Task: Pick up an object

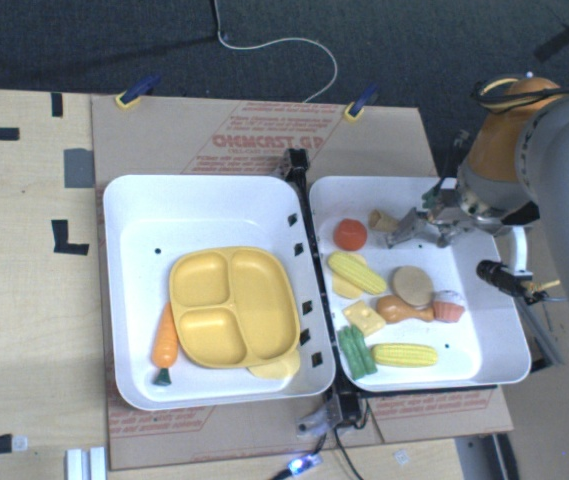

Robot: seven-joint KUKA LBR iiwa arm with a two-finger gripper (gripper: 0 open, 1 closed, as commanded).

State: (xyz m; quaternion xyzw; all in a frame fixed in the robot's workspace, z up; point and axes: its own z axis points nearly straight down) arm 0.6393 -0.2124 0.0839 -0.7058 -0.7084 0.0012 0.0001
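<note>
My gripper (pixel 396 230) hangs low over the back of the right bin (pixel 494 363), reaching in from the right. Just left of it lie a small tan piece (pixel 377 217) and a red tomato (pixel 351 234). In front of it are a yellow corn cob (pixel 356 273), a round tan piece (pixel 413 286), an orange piece (pixel 397 310) and a pink piece (pixel 448 309). Nearer the front lie a yellow cheese wedge (pixel 364 318), a green vegetable (pixel 354 353) and a second corn cob (pixel 404 354). I see nothing held.
The left bin (pixel 134 218) holds a yellow divided plate (pixel 234 305), an orange carrot (pixel 165 340) beside the plate's left edge, and a pale yellow piece (pixel 276 369) under its front right corner. A black divider (pixel 309 268) runs between the bins. The arm (pixel 509 148) rises at the right.
</note>
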